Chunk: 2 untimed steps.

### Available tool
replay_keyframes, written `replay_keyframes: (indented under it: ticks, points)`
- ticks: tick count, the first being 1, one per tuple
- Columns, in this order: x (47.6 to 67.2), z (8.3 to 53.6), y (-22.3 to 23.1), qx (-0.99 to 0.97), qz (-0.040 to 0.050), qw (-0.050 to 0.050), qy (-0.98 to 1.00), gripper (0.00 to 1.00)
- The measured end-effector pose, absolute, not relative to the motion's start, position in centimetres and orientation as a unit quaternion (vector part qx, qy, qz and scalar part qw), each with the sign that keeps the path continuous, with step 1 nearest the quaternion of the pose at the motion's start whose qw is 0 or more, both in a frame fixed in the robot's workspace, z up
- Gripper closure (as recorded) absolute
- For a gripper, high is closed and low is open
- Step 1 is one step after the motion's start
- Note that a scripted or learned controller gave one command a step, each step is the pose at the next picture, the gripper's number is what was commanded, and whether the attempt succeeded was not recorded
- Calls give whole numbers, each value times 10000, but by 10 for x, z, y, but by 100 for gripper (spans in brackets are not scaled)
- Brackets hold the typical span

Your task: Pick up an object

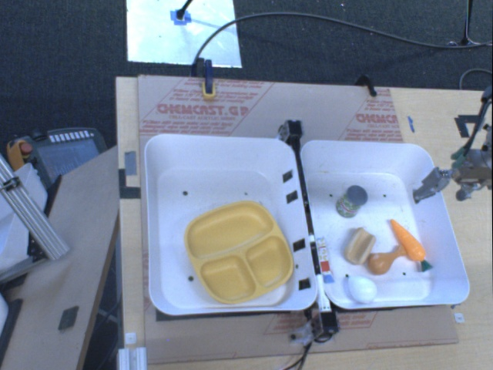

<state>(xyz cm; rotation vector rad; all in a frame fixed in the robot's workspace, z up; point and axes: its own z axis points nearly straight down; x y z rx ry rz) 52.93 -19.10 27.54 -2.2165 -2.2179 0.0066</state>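
Two shallow white bins are sitting side by side on a bench covered by a cardboard sheet [254, 99] printed with red lettering. The left bin [166, 160] is holding a yellow divided tray [239, 250], lying flat with its three compartments facing up, toward the bin's near side. The right bin [331, 160] is carrying the small objects: a small round can [352, 200] is standing upright near the middle, a tan block that looks like a piece of bread [359, 245] is lying nearer the front, and an orange-brown gourd-shaped piece [383, 261] is resting just beside it to the right. An orange toy carrot [408, 243] is lying at a slant against the gourd-shaped piece's narrow end, its green tip pointing toward the bin's near right corner. A white egg [360, 289] is sitting at the front wall, apart from the others. The gripper [428, 185] is reaching in from the right and hovering over the right bin's right rim, above and well apart from the carrot; nothing is showing between its fingers, though how far apart they are standing cannot be told at this size.
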Motion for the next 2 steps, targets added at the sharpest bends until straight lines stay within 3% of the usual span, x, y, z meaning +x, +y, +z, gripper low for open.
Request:
replay_keyframes:
  ticks: [1,2]
  points:
    - [531,280,-191,-7059,-3,-8,-7083,0]
    - [528,238,-190,-7067,3,2,-7075,0]
